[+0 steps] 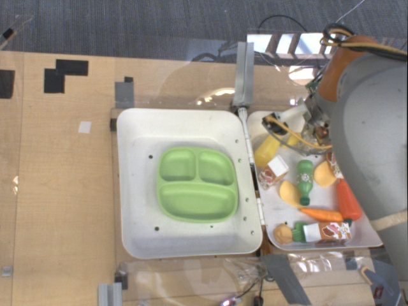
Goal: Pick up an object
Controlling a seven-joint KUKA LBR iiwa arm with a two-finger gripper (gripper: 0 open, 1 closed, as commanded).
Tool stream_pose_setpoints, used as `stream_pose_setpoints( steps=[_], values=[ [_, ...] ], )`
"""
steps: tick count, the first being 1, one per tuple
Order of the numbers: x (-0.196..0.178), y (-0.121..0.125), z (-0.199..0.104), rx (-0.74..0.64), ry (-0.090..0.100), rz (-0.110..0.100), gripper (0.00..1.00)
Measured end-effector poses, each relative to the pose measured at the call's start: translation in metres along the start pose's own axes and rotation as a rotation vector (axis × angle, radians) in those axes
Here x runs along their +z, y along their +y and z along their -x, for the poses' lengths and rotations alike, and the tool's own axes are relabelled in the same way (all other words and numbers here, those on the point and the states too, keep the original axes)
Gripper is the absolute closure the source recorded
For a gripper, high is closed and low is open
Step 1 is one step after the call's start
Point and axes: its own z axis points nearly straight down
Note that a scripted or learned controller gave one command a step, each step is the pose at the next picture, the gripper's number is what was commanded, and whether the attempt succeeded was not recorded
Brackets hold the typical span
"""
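The right bin point(255, 125) holds several toy foods. Among them are a yellow block point(268, 149), a small white and red carton point(276, 168), a green bottle point(305, 180), a yellow lemon shape point(289, 192) and an orange carrot point(322, 214). A labelled bottle point(322, 233) lies near the bin's front edge. My gripper point(316, 131) hangs low over the back of this bin, just right of the yellow block, under the grey arm with its orange band. Nothing can be made out in it.
The left bin point(137, 171) contains a green divided plate point(196, 184). An orange-red piece point(347, 200) and a round orange piece point(324, 174) lie along the right bin's right side, partly under the arm. A metal divider post point(243, 75) stands between the bins at the back.
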Motion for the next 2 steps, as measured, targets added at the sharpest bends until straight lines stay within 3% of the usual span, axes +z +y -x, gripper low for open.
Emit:
stream_pose_setpoints(
  steps=[1, 2],
  values=[
    [-0.001, -0.042, -0.003, 0.027, 0.005, -0.003, 1.0],
    [-0.099, -0.064, 0.006, 0.028, 0.003, -0.003, 1.0]
  ],
)
